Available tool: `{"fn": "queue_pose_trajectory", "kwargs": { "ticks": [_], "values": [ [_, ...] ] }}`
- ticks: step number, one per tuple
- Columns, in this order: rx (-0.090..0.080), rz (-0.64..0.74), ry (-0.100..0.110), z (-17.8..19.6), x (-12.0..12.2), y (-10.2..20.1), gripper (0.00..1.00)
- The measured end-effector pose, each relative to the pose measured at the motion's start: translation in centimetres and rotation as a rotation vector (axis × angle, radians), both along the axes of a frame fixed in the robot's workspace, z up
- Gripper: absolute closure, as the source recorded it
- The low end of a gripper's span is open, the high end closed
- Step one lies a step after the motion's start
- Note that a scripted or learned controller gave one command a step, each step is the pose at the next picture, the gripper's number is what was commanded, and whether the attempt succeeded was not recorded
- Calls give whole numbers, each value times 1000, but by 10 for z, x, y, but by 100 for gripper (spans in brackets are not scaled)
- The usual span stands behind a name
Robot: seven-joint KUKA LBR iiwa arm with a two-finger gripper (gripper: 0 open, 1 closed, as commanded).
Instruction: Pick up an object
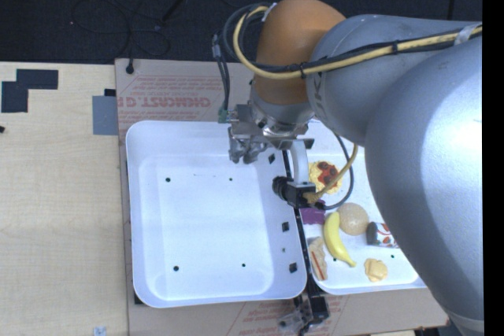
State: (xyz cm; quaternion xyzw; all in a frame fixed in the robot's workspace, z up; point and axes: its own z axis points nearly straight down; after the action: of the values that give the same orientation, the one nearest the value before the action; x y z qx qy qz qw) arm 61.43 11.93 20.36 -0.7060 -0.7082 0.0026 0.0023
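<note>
Banana [337,240], the plainest candidate for the pick, lies in the right-hand bin [400,276] among other small things: a round tan ball [353,218] touching its upper end, a yellow and red piece [324,174] further up, an orange chunk [376,270] near the bin's front edge, and a sandwich-like piece [317,256] at its left side; the left-hand bin [142,193] sits just beside it on the bench [55,208]. The tool [253,142] hangs over the back right corner of the left-hand bin, apart from all of these; whether it is open or closed I cannot tell, and nothing is seen in it. To do this step well, I judge the arm should carry the tool across the divider to the right-hand bin; centre over one thing with room on both sides; come down straight; close only when the thing sits between the pads, since the crowding there could make a grasp slip.
</note>
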Motion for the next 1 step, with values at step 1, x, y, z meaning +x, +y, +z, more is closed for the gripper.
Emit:
{"fn": "queue_pose_trajectory", "kwargs": {
  "ticks": [1],
  "values": [
    [3, -1, -23, 189, 14, 9, 100]
  ]
}}
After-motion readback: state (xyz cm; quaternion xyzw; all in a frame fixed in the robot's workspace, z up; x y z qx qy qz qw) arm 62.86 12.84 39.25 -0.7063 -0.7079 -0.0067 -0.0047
